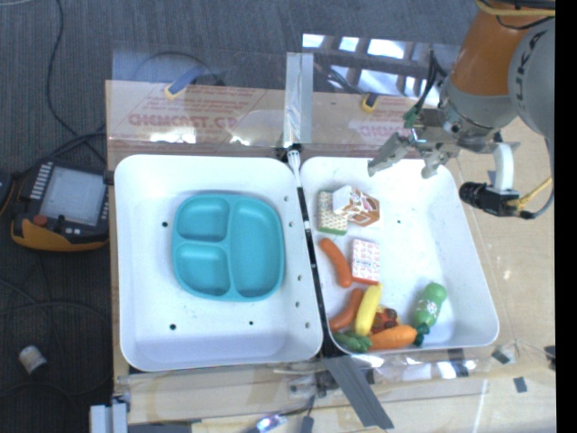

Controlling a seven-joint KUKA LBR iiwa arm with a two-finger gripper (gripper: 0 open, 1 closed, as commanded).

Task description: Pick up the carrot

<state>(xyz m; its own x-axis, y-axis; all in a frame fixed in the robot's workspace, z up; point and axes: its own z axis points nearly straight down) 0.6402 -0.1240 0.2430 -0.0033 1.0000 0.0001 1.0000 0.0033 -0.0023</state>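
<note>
The carrot (394, 337), orange with a green leafy end, lies at the front edge of the right bin (460, 251), wedged among other toy foods. My gripper (402, 167) hangs over the back of that bin, far behind the carrot. Its two fingers are spread wide and open, with nothing between them.
Around the carrot are a yellow corn-like piece (368, 305), an orange sausage-shaped piece (345, 311), a dark berry cluster (389, 316) and a green bottle (430, 303). Another orange sausage (335, 262) and small snack packets (347, 208) lie mid-bin. A teal divided plate (227, 245) sits in the left bin (144, 314).
</note>
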